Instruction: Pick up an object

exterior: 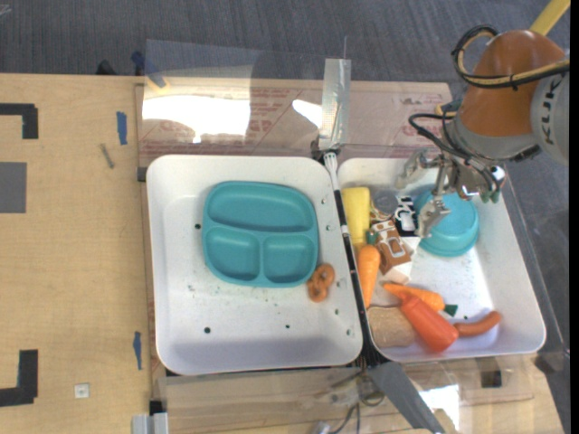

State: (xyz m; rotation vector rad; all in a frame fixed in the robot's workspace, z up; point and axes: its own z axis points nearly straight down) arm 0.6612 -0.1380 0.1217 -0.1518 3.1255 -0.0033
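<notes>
A wooden bench (63,269) carries two white bins. In the left bin (172,333), a teal divided plate (261,233) is seen, with a pretzel (319,282) at its 4 o'clock. The gripper (450,186) (finger state cannot be determined) is positioned over a teal bowl (452,229) at the right bin's (516,324) 1 o'clock.
</notes>
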